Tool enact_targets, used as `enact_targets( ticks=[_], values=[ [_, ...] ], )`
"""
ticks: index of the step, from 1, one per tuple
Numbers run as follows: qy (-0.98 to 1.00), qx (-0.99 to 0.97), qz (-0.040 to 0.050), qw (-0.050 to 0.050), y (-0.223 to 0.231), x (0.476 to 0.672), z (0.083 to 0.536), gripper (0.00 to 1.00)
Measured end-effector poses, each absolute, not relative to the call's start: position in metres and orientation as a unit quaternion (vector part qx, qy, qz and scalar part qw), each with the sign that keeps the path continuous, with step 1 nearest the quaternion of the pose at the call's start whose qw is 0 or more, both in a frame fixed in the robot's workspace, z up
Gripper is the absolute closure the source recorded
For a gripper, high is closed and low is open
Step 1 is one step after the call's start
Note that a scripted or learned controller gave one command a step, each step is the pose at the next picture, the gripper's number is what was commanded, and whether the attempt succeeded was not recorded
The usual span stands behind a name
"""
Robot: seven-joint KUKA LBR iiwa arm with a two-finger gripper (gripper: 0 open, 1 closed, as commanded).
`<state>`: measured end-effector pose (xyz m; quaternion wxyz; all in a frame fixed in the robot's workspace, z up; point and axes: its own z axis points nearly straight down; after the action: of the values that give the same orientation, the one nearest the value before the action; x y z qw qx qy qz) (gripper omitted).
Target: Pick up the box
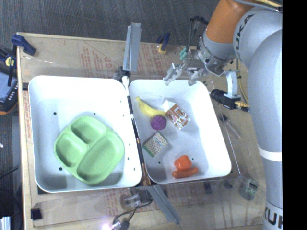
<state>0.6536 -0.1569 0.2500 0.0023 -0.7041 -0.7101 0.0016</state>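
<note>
White and red, the box (177, 115) lies tilted in the right bin (218, 128), touching the yellow banana (149, 109) and just beside the purple fruit (159, 123). The hand (181, 75) hangs above the bin's far rim, its fingers spread apart and holding nothing. A green divided plate (89, 149) sits in the left bin (41, 128).
</note>
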Motion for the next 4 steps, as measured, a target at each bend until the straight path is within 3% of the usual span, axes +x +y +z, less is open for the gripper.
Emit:
enact_targets(
  ticks=[1,2,3,4],
  values=[
    [-0.714,-0.701,0.0022,0.002,-0.191,0.596,0.149,0.00],
    [-0.827,-0.563,0.0004,0.002,-0.176,0.513,0.168,0.00],
    [-0.860,-0.510,0.0003,0.002,-0.151,0.484,0.091,0.00],
    [-0.776,-0.630,0.0006,0.001,-0.125,0.518,0.092,0.00]
  ],
)
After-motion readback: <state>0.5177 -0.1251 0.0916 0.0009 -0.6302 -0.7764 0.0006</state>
